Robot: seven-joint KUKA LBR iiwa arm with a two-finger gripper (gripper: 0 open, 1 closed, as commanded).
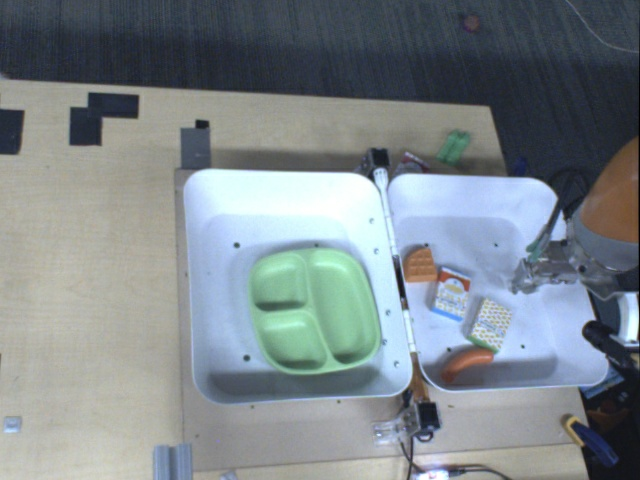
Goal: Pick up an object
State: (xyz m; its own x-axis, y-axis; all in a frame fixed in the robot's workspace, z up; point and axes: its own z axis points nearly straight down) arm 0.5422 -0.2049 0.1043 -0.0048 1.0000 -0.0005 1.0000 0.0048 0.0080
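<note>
Camera view: we see the gripper (527, 278) (fingers — can't tell) just right of the small box (490, 322) — both in the right bin (470, 203).

No readable text anywhere.

Two small printed cartons lie in the right bin: one (452, 295) with a white, blue and orange face, the other (490, 322) with a pale dotted pattern. Both carry print, but it is too small and blurred to make out any word, brand or number. The black patches (103, 116) on the worktop (90, 298) are plain shapes with no lettering.
</note>
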